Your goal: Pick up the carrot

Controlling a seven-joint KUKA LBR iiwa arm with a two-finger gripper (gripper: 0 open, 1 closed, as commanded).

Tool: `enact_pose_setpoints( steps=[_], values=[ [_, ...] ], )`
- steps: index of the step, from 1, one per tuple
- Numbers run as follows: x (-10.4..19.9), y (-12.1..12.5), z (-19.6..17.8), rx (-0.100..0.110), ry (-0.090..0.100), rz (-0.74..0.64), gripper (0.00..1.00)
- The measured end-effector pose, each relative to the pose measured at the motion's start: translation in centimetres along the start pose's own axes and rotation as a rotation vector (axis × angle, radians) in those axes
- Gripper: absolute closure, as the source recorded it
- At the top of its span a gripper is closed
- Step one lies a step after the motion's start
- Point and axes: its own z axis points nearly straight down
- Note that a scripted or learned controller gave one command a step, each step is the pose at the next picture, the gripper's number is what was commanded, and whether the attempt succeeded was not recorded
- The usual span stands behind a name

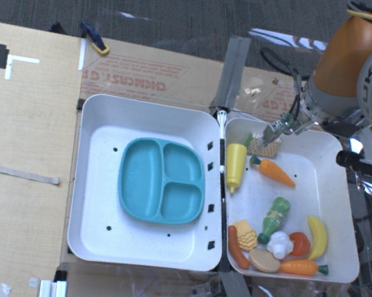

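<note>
Orange carrot (278,172) lies in the right bin (342,225) toward its far side — just right of the yellow bottle (234,166). Pincer (273,131) hovers close beyond it, its spread unclear.

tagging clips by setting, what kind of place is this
Probably a robotics lab bench: two white bins taped to cardboard, toy food like a carrot and banana, and a robot arm.

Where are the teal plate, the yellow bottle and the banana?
teal divided plate (141,172): camera view, its large left compartment.
yellow bottle (235,162): camera view, middle of its body.
banana (317,236): camera view, middle of its curve.
</note>
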Motion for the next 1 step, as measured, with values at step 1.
enact_pose_setpoints(
  steps=[1],
  values=[
    [1.54, -7.48, 8.22, 0.000, 0.002, -0.449, 1.00]
  ],
)
